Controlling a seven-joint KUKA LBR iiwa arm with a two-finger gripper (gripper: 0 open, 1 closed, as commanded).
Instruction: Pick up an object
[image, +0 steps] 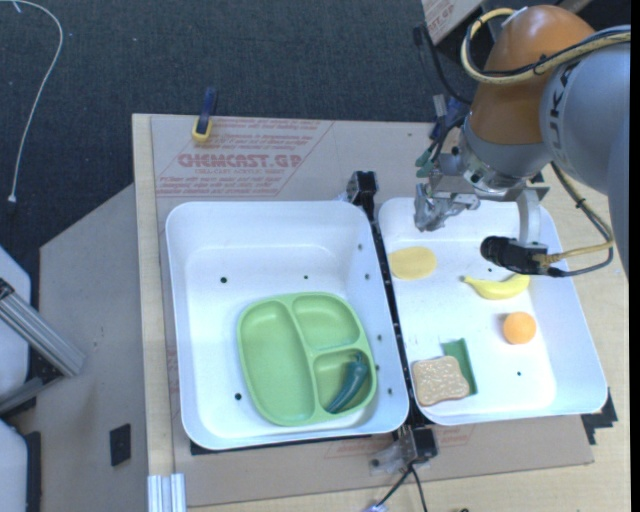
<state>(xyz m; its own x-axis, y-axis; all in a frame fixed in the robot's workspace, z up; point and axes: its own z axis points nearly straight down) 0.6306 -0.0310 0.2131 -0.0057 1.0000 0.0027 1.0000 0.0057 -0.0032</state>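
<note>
Gripper poised over the right bin, nothing in hand yet

Left bin (200, 235) carries a green divided plate (290, 360); a dark green pepper-like piece (349, 385) lies in its lower right compartment; between the bins runs a black divider edge. Right bin (570, 330) holds the loose pickings: a flat yellow disc (413, 263) at the upper left, a slice of toast (441, 379) overlapping a green slab (460, 361) near the front, a banana (499, 287) mid-bin, and an orange ball (518, 328) below it; all lie apart from the fingers. The gripper (436, 210) hangs above the far wall, just beyond the disc; whether its fingers are parted or closed cannot be told from this slant, and nothing is seen between them. The disc looks the nearest target; judged from here, a good attempt would centre over it, descend straight, and straddle its edges, since so flat a thing may slip; the banana or ball likely offers a surer hold
</note>
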